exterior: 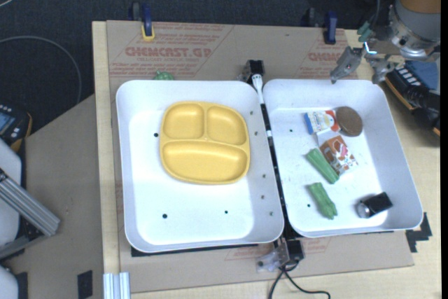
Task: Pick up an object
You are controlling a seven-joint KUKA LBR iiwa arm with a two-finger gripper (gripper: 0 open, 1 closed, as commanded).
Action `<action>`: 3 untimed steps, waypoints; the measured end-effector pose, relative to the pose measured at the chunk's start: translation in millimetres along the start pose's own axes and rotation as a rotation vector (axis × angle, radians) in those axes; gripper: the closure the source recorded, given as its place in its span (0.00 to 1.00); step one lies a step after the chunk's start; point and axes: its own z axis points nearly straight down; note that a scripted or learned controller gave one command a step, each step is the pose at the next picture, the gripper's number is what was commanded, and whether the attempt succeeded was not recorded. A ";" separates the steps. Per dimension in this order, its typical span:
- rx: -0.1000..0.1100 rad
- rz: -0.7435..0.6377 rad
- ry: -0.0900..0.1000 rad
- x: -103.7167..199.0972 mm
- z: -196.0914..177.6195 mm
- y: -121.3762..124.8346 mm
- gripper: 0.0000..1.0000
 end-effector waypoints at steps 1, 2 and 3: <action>-0.004 -0.001 -0.001 0.0 -11.3 0.7 1.00; -0.006 -0.005 0.000 45.8 -55.5 -27.0 1.00; -0.022 -0.001 -0.004 39.8 -206.4 -44.0 1.00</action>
